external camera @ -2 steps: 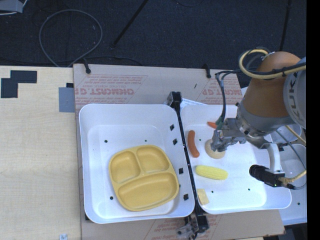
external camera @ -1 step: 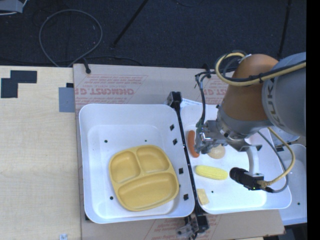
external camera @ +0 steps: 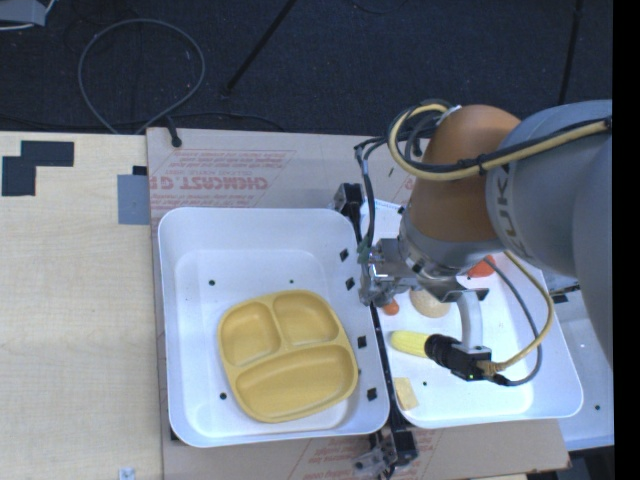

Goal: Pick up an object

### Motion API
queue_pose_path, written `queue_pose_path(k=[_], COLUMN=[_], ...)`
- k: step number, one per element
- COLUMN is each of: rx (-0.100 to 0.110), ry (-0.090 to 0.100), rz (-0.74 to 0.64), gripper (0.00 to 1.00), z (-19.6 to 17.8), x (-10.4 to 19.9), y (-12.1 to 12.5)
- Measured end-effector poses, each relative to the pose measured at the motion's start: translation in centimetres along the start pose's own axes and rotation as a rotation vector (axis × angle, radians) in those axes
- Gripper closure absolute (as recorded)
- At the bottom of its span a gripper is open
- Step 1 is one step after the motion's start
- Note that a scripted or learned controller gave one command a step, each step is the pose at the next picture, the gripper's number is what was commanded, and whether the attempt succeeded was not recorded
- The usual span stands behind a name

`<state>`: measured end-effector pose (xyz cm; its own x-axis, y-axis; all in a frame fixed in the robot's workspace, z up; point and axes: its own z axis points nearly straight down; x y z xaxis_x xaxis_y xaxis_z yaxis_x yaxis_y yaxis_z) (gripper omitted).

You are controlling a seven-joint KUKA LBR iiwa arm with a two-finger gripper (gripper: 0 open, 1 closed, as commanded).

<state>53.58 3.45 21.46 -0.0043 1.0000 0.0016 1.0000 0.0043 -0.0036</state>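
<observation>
My gripper (external camera: 383, 284) hangs low over the left part of the right bin (external camera: 545, 393), close to the wall between the two bins, and the wide orange wrist covers most of it. Just below it lies a small orange piece (external camera: 390, 308). A beige rounded object (external camera: 432, 304) rests to the right of that piece, partly under the wrist. Nearer the front lies a yellow oblong object (external camera: 407, 343), and a pale yellow block (external camera: 405, 393) sits by the bin's front edge. A red-orange object (external camera: 484, 266) peeks out from behind the arm.
The left bin (external camera: 190, 268) holds a yellow divided plate (external camera: 288, 355) in its front right part. The grey arm covers the back and right of the right bin. A yellow cable loops from the wrist across the right bin's floor.
</observation>
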Motion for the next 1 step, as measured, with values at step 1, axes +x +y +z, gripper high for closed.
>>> queue_pose_path(k=[1], rx=[0.001], ry=[0.000], rz=[-0.002], gripper=[1.00], z=[-0.52], x=[6.20], y=[-0.47])
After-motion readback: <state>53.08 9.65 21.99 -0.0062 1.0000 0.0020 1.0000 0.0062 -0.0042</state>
